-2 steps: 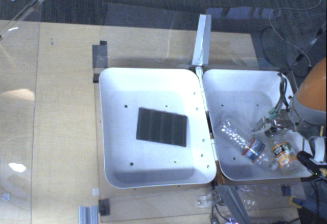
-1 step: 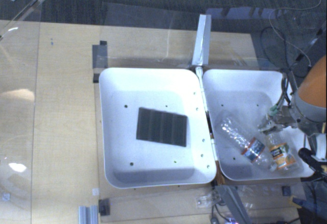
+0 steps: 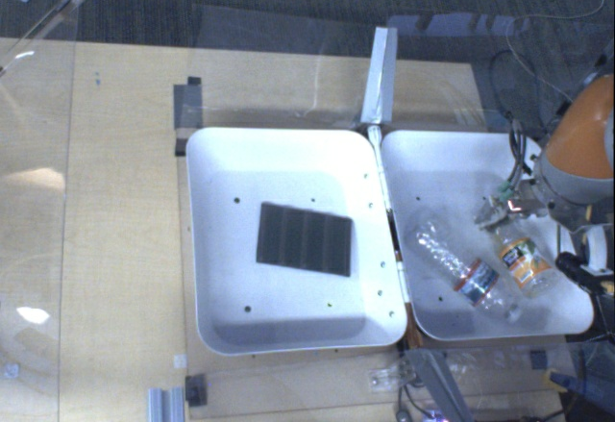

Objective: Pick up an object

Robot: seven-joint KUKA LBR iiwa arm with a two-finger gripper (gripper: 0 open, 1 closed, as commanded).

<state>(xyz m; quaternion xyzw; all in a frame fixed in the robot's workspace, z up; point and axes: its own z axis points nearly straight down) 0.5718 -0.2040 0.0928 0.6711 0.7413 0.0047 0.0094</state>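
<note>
Spotted the arm's orange band (image 3: 588,136) first, riding high at the right and closest to the lens. Followed it down to the claw (image 3: 502,209), hanging over the right bin (image 3: 432,156) in its right half. Couldn't tell whether open or shut, way too small and blurry, and made out nothing held in it. Found the handiest target just beside it, toward the near edge and a touch right: the orange-label bottle (image 3: 524,262), flat on its side on the bin floor, long axis slanting from far-left to near-right, far end nearest the claw. Reckoned on a short move toward the near edge, closing across that slant rather than along it. Further out, toward the near-left, noted the red-label bottle (image 3: 476,281), and left of the claw some crumpled clear plastic (image 3: 437,247). Well apart, saw the left bin (image 3: 221,161) with a dark ribbed mat (image 3: 305,238).
</note>
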